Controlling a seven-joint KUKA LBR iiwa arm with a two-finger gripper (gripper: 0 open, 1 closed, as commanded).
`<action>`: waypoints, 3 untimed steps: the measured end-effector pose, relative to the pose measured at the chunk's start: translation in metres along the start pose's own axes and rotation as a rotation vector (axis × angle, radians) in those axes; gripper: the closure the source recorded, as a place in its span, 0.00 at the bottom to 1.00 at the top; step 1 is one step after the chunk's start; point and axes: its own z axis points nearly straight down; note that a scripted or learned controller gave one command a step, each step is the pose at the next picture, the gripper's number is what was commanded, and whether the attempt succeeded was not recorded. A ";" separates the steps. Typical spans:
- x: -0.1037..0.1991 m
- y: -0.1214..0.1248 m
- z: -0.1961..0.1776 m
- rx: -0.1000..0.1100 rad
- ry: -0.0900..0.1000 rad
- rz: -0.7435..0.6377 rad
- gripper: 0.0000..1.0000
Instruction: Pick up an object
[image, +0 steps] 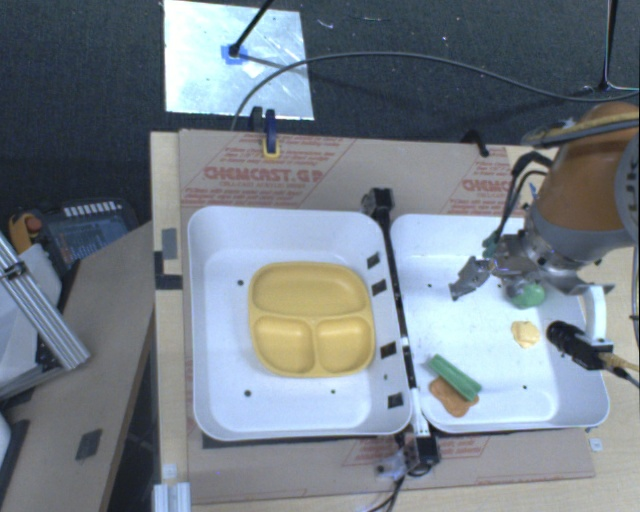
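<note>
My gripper (508, 300) hangs low over the upper right of the right bin (575, 410), below the grey wrist and orange band of the arm (590, 180). A small green round object (527, 294) lies directly under the gripper, partly covered by it. Just below it on the bin floor lies a small pale yellow piece (525, 332). Near the bin's front left corner a green oblong block (455, 377) rests across an orange piece (452, 398). I see nothing lifted off the floor.
The left bin (215, 400) holds a yellow divided plate (310, 318). A black divider strip (392, 300) runs between the bins. A black part on the arm (575, 345) juts out over the right bin's right side.
</note>
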 end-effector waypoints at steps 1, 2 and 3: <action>0.000 0.003 -0.007 -0.014 -0.001 -0.002 0.00; 0.008 0.010 0.046 -0.012 -0.001 -0.002 0.00; 0.000 0.006 0.099 -0.012 -0.001 0.000 0.00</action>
